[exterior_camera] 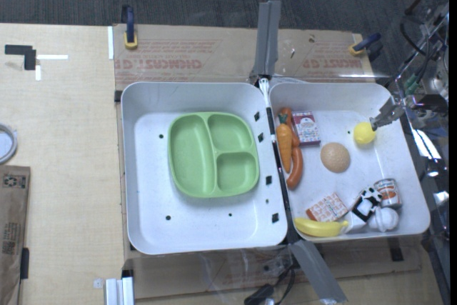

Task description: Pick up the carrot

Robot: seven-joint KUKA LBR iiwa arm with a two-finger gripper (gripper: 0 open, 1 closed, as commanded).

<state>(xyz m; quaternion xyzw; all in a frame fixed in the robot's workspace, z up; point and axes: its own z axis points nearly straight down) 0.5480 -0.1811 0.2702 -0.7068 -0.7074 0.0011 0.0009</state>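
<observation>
Camera view: gripper [383, 115] at the right bin's [408, 153] far right, just beside the lemon [364, 133]; whether the fingers are open or closed cannot be told. The carrot [285, 142] lies well left of the fingers, along the bin's left wall, touching the hot dog [293, 166]. Risk: a crowded grasp catches the hot dog or wall, or slips. Count: two bins, one tray [213, 153], one carrot, one lemon, one egg [335, 157], one banana [321, 227], two cartons [305, 128].

arm [428, 75] cut off at right edge, tool [380, 119] finger gap too small to tell
</observation>
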